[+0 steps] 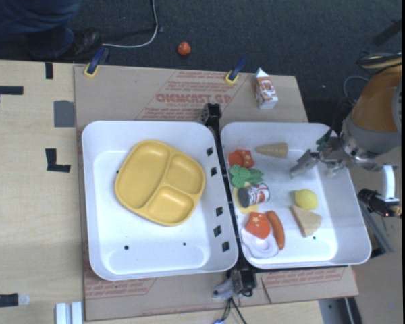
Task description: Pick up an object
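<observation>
Yellow plate (pixel 160 182) in left bin (pixel 98 201). Right bin (pixel 347 245): tomato (pixel 241 158), can (pixel 254 196), carrot (pixel 276 229), cone (pixel 273 150), lemon (pixel 306 198), cheese wedge (pixel 306 220). Gripper (pixel 309 160) above right bin's upper right, fingers spread, nothing between. Carton (pixel 265 90) outside, on bench.

Yellow lemon (pixel 306 198) lies in right bin (pixel 348 248), just above cheese wedge (pixel 306 221)
</observation>
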Controlling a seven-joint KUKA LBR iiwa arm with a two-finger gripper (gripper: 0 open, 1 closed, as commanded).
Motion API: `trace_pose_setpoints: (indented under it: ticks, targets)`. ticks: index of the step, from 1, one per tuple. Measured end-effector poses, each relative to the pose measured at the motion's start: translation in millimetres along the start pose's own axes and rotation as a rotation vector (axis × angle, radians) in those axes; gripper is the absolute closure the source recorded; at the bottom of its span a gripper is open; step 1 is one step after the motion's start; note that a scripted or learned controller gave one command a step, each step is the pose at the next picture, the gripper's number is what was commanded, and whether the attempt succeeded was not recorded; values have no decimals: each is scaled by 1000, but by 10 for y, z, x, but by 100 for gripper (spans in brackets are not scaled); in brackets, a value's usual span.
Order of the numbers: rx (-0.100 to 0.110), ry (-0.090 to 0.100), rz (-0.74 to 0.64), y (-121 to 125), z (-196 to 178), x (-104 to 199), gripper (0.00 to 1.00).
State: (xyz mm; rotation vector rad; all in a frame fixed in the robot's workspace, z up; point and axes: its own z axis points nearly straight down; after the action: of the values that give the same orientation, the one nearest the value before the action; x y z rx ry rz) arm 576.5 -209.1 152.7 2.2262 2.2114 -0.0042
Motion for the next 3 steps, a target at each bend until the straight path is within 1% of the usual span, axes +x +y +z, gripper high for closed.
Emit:
trace_pose_setpoints:
  ticks: [1, 2, 3]
  targets:
    - [-1, 3, -6, -240, 703, -109, 0]
    - [-5, 2, -8, -212, 553, -106, 100]
    - [-6, 2, -8, -213, 555, -106, 0]
